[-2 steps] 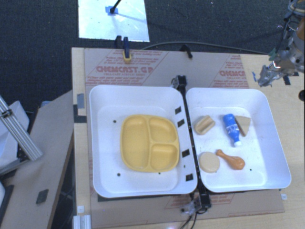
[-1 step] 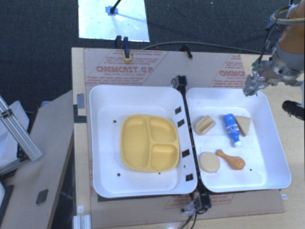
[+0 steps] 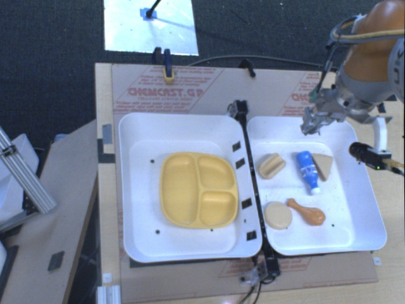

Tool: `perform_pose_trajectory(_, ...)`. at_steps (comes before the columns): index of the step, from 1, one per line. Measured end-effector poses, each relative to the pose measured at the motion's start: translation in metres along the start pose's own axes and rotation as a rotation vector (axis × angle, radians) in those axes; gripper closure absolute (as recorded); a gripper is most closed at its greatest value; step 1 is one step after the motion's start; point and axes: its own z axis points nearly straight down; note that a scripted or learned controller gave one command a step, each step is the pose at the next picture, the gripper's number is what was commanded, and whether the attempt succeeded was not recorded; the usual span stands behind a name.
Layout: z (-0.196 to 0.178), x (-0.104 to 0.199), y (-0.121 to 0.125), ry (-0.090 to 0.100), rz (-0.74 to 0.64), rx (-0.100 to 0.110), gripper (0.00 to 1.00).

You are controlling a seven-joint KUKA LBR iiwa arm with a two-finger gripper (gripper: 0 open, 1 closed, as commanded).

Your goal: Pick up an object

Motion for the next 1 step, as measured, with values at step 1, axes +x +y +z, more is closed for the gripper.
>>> perform_pose_trajectory(1,0.0073,0.0581,-0.0238,0.001,-0.001,0.001,1.00)
